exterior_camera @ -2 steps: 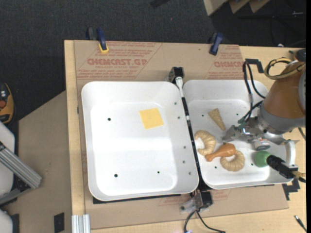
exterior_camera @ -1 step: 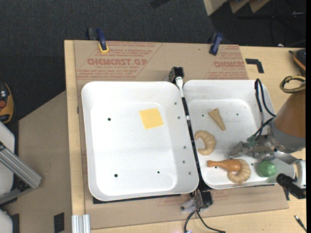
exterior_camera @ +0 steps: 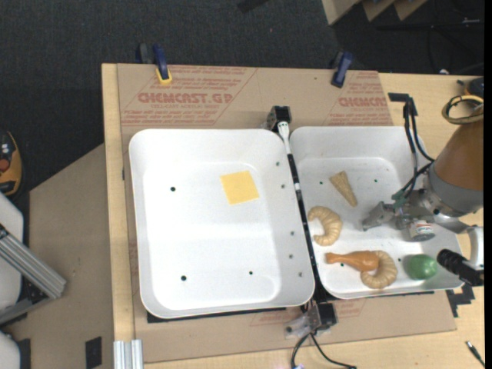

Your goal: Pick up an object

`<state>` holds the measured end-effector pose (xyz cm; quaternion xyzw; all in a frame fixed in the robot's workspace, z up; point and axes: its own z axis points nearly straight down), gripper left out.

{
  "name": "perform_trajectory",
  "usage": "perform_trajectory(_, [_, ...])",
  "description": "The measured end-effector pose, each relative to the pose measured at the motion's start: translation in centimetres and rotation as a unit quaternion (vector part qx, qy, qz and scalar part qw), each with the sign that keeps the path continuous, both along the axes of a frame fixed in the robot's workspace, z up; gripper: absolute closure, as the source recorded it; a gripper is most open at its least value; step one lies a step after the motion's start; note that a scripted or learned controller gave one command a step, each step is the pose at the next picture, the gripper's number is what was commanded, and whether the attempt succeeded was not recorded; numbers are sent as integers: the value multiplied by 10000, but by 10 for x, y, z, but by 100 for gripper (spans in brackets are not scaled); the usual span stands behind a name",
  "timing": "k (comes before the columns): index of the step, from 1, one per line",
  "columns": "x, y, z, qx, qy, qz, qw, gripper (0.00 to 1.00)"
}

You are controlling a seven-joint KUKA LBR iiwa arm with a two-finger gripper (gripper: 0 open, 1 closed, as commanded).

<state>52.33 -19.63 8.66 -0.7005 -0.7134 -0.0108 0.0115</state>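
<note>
The right bin holds a tan cone, a croissant, an orange-brown drumstick, a round bread piece and a green object. A yellow square slice lies flat in the left bin. My gripper reaches in from the right and hangs low over the middle of the right bin. It is right of the croissant, below the cone and above the drumstick. I see nothing held in it.
Both bins rest on a cardboard sheet held by two blue clamps at its far edge. Black cables run along the right bin's far right corner. A black part juts in by the green object.
</note>
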Motion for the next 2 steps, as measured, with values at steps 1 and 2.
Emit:
perform_trajectory(1, [25, -1, 1, 3, -22, -1, 10000, 0])
perform_trajectory(2, [89, 61, -2, -150, -38, -42, 9999, 0])
